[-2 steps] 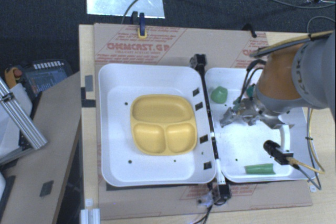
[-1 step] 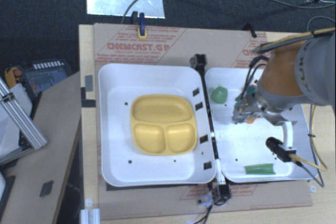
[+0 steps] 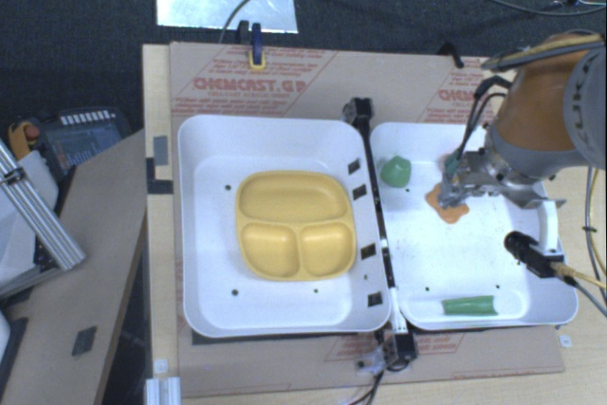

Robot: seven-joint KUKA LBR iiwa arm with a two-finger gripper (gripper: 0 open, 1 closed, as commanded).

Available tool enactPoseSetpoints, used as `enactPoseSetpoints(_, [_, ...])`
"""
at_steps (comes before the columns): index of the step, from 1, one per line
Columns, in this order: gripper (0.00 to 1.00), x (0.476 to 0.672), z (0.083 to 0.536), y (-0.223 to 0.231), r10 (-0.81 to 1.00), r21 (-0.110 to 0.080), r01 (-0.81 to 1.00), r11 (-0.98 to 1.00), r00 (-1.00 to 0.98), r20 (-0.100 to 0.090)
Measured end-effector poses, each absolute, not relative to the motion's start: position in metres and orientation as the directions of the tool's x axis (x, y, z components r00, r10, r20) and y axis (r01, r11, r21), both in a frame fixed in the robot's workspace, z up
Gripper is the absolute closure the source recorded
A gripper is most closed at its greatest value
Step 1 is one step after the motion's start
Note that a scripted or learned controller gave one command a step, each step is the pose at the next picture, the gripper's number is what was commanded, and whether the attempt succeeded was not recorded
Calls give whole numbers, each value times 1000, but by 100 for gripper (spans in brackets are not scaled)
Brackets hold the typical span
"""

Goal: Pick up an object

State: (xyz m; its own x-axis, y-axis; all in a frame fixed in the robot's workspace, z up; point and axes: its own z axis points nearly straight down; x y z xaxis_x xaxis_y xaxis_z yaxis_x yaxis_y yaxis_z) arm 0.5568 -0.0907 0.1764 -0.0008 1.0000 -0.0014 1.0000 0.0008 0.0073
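One gripper (image 3: 453, 193) sits on the orange piece (image 3: 450, 207), right of frame; finger state unclear. I judge it light, flat; pinch an edge.

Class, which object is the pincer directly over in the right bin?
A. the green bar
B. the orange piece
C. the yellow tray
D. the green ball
B: the pincer sits right above the orange piece, apart from the green ball and green bar.

Orange object (image 3: 450, 207): tool (image 3: 455, 193) is covering its upper part (finger state unreadable); arm (image 3: 555, 109) is running off right edge.
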Motion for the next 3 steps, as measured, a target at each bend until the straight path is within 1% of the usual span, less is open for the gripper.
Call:
enactPoseSetpoints(1, [100,558,203,-91,1000,5,1000,3,-3,-1])
enactPoseSetpoints(2, [100,569,219,-37,1000,4,1000,10,-10,2])
enactPoseSetpoints(3, [100,575,214,10,1000,2,1000,9,-9,2])
